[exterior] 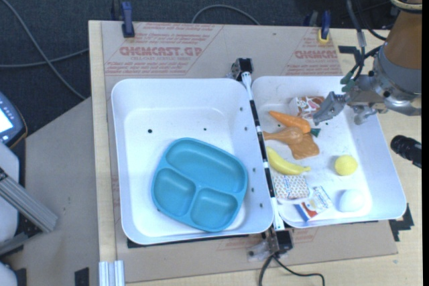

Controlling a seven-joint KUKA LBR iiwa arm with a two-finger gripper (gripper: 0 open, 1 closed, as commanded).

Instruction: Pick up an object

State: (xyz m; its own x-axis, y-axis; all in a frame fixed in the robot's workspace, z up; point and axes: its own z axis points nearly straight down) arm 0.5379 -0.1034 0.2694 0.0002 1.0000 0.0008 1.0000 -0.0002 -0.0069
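The right bin (375,144) holds several small things. An orange carrot (289,120) lies at its upper left, with a brown toy food piece (299,143) just below it. A yellow banana (286,165), a yellow ball (345,165) and a white rounded object (350,199) lie further toward the front. My gripper (343,110) hovers over the upper middle of this bin, open, with nothing between its fingers. Its left finger (326,108) hangs beside a red-and-white packet (307,104), just right of the carrot's tip.
A blue divided plate (199,183) lies in the left bin (134,110). A patterned packet (293,189) and a small red-and-blue packet (314,205) lie at the front of the right bin. A black clamp (242,67) sits where the bins meet.
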